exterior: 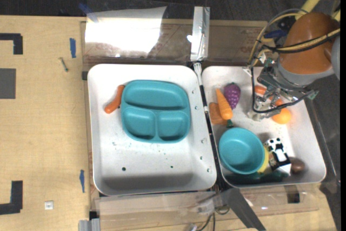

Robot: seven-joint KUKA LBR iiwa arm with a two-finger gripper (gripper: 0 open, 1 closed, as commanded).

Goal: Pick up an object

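My gripper (262, 111) hangs low in the right bin (316, 140), under the orange wrist band, near the bin's upper right part. Just right of it lies a small orange fruit (281, 116), partly covered by the wrist. A purple grape bunch (232, 94) and an orange carrot (223, 104) lie to its left. Lower down sit a teal bowl (241, 151), a black-and-white toy (278, 153) and a brown piece (297, 167).
The left bin (108, 165) holds a teal divided plate (155, 111) and an orange sausage-like piece (114, 100) at the plate's left. A metal divider (199, 35) stands behind the bins. Yellow and black cables trail off the wrist at upper right.
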